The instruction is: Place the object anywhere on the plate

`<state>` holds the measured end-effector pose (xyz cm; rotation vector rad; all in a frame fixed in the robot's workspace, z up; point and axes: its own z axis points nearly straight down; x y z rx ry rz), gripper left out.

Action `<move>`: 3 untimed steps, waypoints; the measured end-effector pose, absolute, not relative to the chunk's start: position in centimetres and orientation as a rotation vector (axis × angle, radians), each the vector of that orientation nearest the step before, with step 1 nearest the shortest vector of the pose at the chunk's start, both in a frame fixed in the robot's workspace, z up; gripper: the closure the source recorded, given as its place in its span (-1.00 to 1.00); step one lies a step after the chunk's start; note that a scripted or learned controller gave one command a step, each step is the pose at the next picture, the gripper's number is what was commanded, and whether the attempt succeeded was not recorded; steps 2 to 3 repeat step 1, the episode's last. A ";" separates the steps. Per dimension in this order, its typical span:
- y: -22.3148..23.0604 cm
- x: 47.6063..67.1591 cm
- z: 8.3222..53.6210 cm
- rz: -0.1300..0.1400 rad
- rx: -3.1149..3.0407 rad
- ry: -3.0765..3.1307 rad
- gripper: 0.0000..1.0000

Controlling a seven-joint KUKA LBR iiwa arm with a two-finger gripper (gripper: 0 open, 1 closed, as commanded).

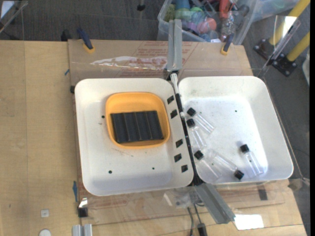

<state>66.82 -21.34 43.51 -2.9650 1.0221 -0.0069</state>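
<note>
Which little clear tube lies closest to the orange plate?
The clear plastic tube with a black cap at the right bin's upper left, beside the divider. The other tubes lie lower or farther right from the orange plate.

A pale wooden surface (pixel 34 132) meets dark grey carpeted floor (pixel 98 9) behind it. A clear plastic tub of colourful toys (pixel 211 9) stands there, near yellow-and-black metal stands (pixel 290 28).

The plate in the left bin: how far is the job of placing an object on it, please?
Done, apparently: a dark ridged block already lies flat on the orange plate in the left bin. In hand: nothing visible. Left: perhaps the clear vials with black caps lying scattered in the right bin, if they also count as objects; I cannot tell that.
</note>
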 end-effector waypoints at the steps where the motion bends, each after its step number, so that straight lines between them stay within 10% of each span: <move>1: -21.6 66.8 43.4 -0.006 -3.072 0.633 1.00; 3: -21.6 66.8 43.4 -0.006 -3.072 0.633 1.00</move>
